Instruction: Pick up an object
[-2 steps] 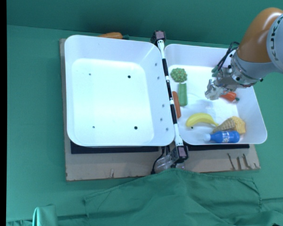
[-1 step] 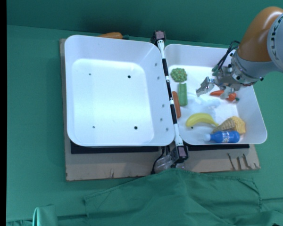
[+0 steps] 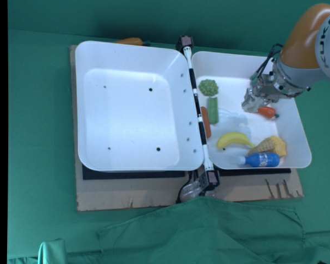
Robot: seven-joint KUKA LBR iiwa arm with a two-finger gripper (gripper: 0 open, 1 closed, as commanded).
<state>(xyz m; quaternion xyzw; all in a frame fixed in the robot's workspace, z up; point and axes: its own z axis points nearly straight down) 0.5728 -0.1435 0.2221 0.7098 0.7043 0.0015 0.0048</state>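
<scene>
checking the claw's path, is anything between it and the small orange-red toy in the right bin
Nothing visible does. The claw hangs over the right bin with the small orange-red toy right beside it. The banana and blue bottle lie nearer the front.

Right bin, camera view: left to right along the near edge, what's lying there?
Orange carrot-like stick → banana → blue bottle → yellow cone-shaped toy, which overlaps the bottle slightly from behind. The end effector hangs farther back, above them.
</scene>
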